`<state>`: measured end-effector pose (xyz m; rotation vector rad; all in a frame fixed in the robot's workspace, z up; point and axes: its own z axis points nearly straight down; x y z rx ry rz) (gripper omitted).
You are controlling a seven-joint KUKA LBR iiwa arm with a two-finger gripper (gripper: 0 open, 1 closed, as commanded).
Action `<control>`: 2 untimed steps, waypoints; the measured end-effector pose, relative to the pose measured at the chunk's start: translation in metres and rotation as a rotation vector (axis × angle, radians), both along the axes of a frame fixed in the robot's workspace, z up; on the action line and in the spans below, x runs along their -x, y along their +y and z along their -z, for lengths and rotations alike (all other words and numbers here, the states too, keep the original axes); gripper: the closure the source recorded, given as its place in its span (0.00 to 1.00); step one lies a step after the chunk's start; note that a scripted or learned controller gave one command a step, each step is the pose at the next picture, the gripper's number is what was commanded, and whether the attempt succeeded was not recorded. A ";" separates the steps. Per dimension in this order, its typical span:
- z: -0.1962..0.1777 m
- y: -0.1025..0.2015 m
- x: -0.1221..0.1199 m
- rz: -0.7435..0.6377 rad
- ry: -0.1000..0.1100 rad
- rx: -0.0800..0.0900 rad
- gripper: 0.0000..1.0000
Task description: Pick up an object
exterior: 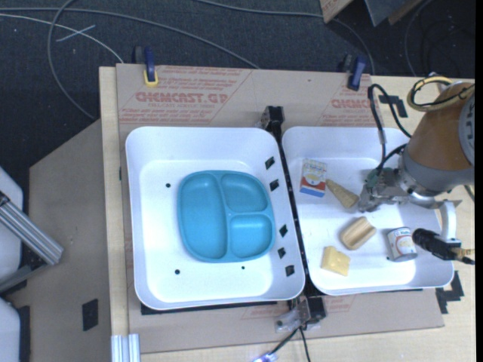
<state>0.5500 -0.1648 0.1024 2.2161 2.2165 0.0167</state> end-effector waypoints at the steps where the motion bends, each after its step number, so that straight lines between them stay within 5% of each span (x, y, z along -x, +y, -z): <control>1: -0.049 -0.009 0.003 0.001 0.008 0.004 1.00; 2: -0.110 -0.005 -0.004 -0.001 0.007 0.004 1.00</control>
